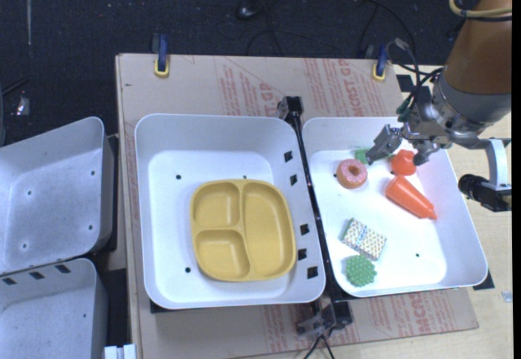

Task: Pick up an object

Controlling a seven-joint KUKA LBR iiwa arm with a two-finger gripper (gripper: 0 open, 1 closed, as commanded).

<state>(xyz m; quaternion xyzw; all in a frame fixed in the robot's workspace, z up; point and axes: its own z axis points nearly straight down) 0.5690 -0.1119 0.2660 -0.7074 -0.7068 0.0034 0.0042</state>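
Note:
The right bin (456, 268) holds several toy foods: a pink donut (352, 174), a small red piece (403, 163), an orange carrot (409, 197), a patterned wafer (364, 238) and a green bumpy ball (360, 269). My gripper (401, 152) hangs over the bin's far part, open, with its fingers spread to either side of the red piece. One finger (380, 144) points toward the donut and the other (424, 155) sits right of the red piece. I cannot tell whether the fingers touch the red piece. A bit of green (361, 155) peeks out behind the donut.
The left bin (163, 186) holds a yellow divided plate (242, 229). A black divider (305, 194) runs between the two bins. Grey trays (49, 186) lie off the bench at left. The arm's orange band (480, 40) rises at the right.

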